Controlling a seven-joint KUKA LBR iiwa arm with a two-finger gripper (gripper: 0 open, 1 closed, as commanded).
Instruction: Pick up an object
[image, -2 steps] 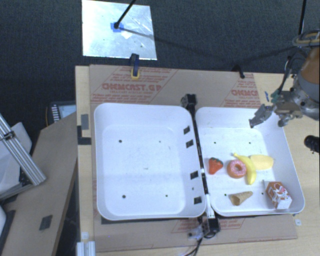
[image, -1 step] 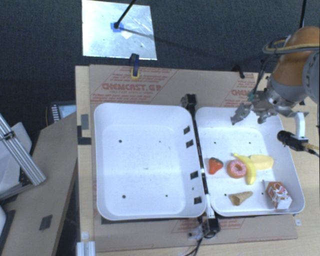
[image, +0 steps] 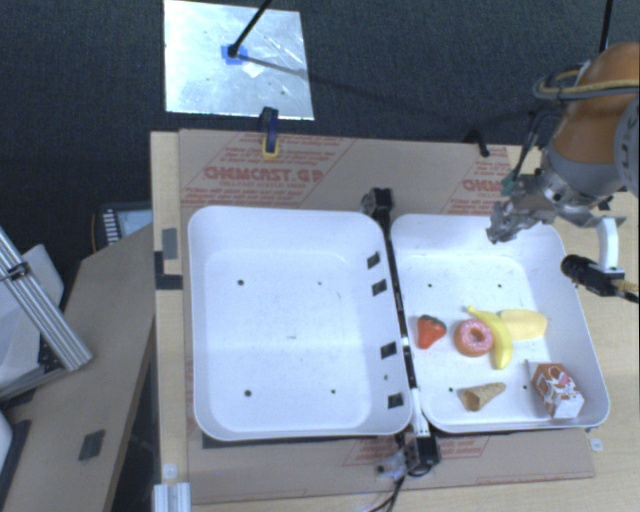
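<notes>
Where my arm (image: 600, 120) reaches in from the right, my hand (image: 503, 226) hangs over the far edge of the right bin (image: 440, 250); I cannot tell how far it is open, and nothing shows in its grasp. Right bin, contents, all gathered in its near half: a strawberry (image: 431, 331), a frosted doughnut (image: 473, 337) just beside it, a banana (image: 495, 336) touching the doughnut's right side, a pale yellow lemon-like piece (image: 524, 322) against the banana, a cone-shaped piece (image: 482, 396) near the front wall, and a small red-and-white carton (image: 557, 390) in the near right corner. My hand is well apart from all of them. Left bin (image: 290, 310): bare white floor. Both bins sit side by side on a cardboard sheet (image: 300, 165) on the table (image: 100, 330), joined by black clips (image: 381, 288) along the shared edge. Open room lies across the right bin's far half.
</notes>
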